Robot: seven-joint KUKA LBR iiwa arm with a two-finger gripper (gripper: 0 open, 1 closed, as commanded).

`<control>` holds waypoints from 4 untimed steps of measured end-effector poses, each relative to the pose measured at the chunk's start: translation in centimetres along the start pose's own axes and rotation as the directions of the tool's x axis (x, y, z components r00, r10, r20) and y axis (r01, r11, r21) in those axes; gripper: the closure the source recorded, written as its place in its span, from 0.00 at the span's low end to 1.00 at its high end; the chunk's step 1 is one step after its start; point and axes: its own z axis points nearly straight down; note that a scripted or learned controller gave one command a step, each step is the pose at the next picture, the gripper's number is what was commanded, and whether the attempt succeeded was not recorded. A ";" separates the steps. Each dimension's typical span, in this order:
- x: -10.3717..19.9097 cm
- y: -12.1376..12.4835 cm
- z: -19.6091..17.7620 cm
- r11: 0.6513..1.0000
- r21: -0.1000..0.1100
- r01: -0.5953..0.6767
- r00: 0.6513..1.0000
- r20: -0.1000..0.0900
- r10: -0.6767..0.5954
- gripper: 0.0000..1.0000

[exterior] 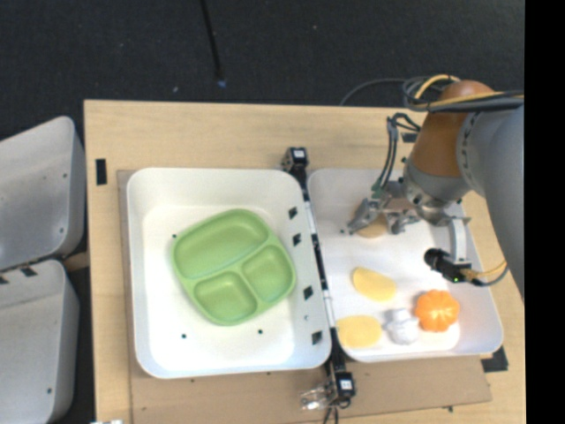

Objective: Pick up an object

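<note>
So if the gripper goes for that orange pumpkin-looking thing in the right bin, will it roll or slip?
The orange object looks rounded and ribbed, so it may roll if nudged. Its surface seems smooth, perhaps slippery. It touches a small white object, which would probably shift too.

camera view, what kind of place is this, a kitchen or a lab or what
Most likely a robotics lab bench set up for grasping trials: a wooden bench bears two white bins, a grey arm reaches in, and toy-like items such as an orange object lie about.
</note>
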 end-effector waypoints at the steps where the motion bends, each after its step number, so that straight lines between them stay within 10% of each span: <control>1: -0.1 0.1 -1.2 1.000 -0.004 -0.003 1.000 0.001 0.003 1.00; 4: -0.1 1.5 -16.2 1.000 -0.006 0.012 1.000 0.000 -0.012 1.00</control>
